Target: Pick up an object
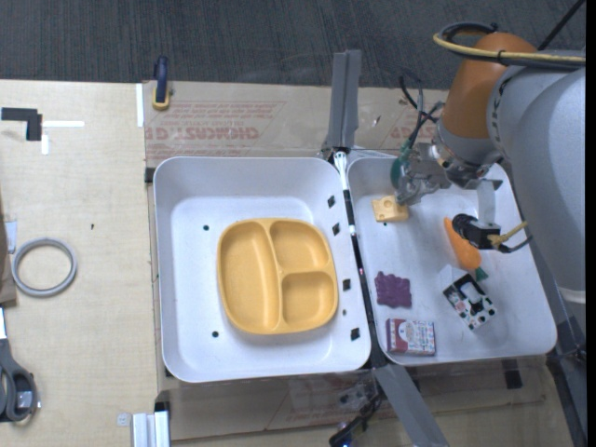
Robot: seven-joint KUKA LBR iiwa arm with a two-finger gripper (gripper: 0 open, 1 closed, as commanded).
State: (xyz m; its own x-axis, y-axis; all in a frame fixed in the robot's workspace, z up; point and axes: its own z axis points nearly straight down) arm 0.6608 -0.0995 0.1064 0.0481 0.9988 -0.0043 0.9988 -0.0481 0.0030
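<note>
While poised over the right bin's (521, 329) far-left corner, jaws (407, 186) hang just at 2 o'clock of cheese wedge (391, 210). Cannot tell their spread. Open floor toward 6 o'clock.

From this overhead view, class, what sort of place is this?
Probably a robotics lab test bench: a grey robot arm with an orange band reaches over two shallow white bins holding a yellow divided plastic plate.

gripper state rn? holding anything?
Gripper: over the right bin, just above the cheese wedge. Open or shut cannot be told from this view; nothing visibly held.
</note>
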